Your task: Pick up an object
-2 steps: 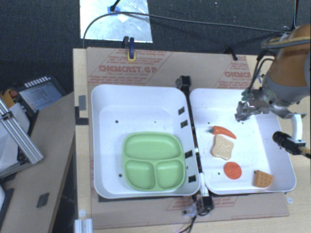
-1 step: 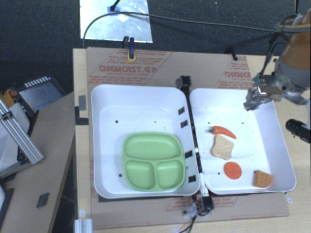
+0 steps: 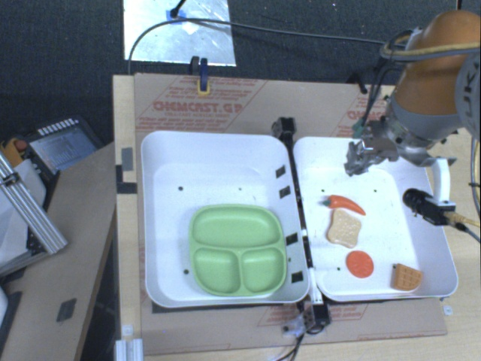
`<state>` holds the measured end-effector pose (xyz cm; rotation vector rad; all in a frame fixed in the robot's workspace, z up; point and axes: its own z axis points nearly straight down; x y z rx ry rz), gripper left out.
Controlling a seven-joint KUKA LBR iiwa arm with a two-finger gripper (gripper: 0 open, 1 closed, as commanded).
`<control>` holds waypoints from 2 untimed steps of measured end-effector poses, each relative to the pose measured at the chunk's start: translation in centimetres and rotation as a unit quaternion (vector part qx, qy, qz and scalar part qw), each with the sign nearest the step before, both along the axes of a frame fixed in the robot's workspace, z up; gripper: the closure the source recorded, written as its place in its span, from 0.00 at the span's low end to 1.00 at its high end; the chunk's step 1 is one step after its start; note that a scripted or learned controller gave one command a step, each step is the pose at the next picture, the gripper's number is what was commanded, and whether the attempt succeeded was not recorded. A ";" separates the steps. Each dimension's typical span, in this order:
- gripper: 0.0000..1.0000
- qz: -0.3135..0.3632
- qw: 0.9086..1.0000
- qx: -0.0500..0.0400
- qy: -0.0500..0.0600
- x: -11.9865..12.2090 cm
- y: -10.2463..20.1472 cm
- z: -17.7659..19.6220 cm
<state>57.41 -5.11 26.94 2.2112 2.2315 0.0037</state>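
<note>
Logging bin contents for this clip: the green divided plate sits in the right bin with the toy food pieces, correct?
Not quite. The camera view shows the green divided plate in the left bin; the toy food pieces lie in the right bin.

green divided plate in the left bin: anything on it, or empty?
Empty. The green plate lies flat in the left bin, and all three compartments show bare green. The toy food sits in the right bin.

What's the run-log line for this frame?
gripper: over right white bin, nothing held | orange chili pepper, toast slice, red disc, waffle: unpicked
</note>
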 end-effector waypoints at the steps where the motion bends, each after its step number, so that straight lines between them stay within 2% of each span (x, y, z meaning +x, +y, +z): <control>1: 1.00 0.000 1.000 0.000 0.000 0.3 4.5 -1.6; 2: 1.00 0.000 1.000 0.000 -0.001 2.6 9.9 -2.5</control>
